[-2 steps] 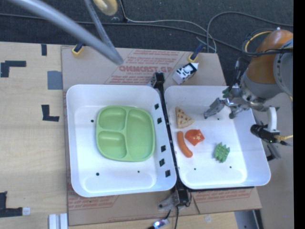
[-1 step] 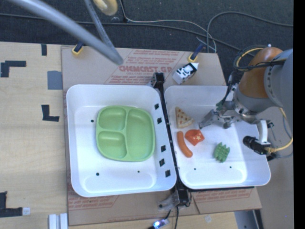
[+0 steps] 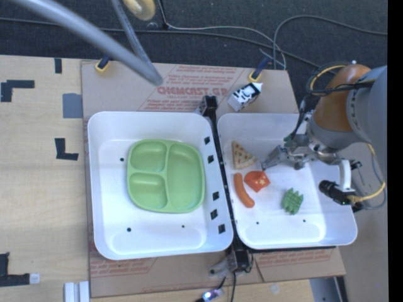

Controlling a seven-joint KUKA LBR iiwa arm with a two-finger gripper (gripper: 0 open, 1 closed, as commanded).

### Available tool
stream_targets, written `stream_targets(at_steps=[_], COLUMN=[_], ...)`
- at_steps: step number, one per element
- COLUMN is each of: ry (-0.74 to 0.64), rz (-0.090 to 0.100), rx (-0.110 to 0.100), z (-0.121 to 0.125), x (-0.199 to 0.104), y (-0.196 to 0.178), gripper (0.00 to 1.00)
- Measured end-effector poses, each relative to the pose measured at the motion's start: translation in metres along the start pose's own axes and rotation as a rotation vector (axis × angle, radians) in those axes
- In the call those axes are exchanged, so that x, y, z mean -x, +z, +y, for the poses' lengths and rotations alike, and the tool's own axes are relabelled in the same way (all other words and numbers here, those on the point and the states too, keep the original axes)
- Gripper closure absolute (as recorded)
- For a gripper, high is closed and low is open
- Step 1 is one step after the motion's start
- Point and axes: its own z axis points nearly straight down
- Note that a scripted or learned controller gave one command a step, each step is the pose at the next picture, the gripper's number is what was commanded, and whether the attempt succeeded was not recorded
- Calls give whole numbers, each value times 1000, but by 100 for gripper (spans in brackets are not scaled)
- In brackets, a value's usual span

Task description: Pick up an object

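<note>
Four foods crowd the right bin; green plate left.

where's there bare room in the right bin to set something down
Bare floor lies along the near wall of the right bin, below the broccoli. The bin's left half is crowded: pizza slice, hot dog, tomato, with the gripper above them.

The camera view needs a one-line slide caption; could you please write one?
End effector poised over the right bin beside tomato, sausage and pizza slice.
</note>
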Motion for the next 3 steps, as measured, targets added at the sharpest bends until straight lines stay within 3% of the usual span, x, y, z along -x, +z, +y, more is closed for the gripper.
stream_targets(at_steps=[1,3], ry=[-1,0], rz=[-3,1], rx=[5,5], z=[1,2], x=[0,-11], y=[-11,-115], gripper=[100,100])
